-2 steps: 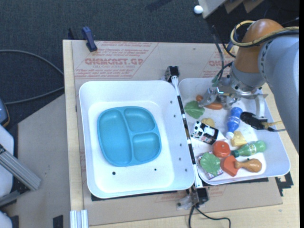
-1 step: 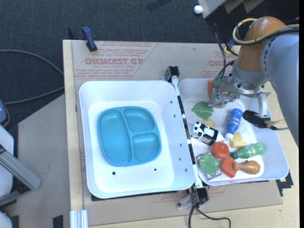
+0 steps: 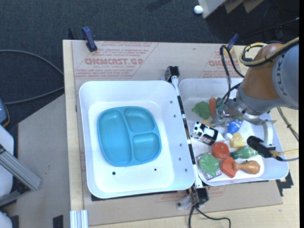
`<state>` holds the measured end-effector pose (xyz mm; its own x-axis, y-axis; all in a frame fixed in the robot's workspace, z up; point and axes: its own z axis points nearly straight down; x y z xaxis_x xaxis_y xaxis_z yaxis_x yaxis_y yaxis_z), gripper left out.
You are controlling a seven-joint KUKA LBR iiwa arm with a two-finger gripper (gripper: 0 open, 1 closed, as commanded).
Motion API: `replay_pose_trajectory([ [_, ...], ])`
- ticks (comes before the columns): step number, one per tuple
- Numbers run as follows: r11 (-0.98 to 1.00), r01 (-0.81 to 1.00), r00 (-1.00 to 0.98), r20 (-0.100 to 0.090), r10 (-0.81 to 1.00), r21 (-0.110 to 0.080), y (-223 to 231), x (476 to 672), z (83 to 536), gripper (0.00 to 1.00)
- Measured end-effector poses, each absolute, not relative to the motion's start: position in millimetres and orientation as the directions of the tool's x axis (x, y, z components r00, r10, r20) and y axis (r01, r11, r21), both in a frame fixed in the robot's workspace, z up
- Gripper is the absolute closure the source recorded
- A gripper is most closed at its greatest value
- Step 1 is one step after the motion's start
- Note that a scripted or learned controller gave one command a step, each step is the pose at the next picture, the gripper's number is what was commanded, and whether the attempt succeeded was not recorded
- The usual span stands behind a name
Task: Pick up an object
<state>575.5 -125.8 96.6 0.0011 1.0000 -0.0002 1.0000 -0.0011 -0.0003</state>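
Observation:
The right bin (image 3: 280,174) holds a heap of small toys. Among them are a green leafy piece (image 3: 202,109), an orange carrot (image 3: 212,105), a black-and-white cow (image 3: 204,133), a blue-and-white bottle (image 3: 233,126), a yellow piece (image 3: 237,140), a red tomato (image 3: 220,150) and a tan gourd (image 3: 250,166). My gripper (image 3: 223,112) hangs low over the middle of this bin, right beside the carrot and just above the bottle. The wrist body hides what lies under it.
The left bin (image 3: 90,96) holds a blue divided plate (image 3: 129,136). A black divider rail (image 3: 183,122) runs between the bins. Blue clamps (image 3: 89,38) grip the cardboard's back edge. Cables (image 3: 230,68) loop behind the arm.

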Motion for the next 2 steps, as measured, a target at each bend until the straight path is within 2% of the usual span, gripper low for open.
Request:
replay_pose_trajectory([
  [1, -0.001, 1.000, 0.001, 0.000, 1.000, 0.000, -126, 575.6, 97, 0.00],
  [2, 0.000, 1.000, 0.000, -0.001, 1.000, 0.009, -100, 619.0, 89, 0.00],
])
